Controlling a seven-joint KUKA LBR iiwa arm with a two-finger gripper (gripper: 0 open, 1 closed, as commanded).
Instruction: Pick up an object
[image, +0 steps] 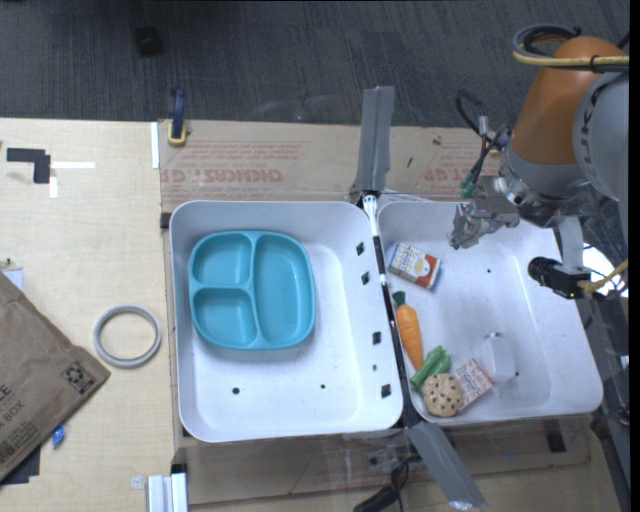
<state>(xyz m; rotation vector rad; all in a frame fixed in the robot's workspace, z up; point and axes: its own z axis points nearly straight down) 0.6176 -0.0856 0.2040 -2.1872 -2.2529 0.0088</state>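
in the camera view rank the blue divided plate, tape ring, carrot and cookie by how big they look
1. blue divided plate
2. tape ring
3. carrot
4. cookie
The carrot and cookie look close in size, so their order is unsure.

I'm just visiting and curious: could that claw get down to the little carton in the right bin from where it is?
Probably yes. The claw hangs over the right bin, just right of the small carton. The carton lies by itself, apart from the carrot, with nothing on top of it.
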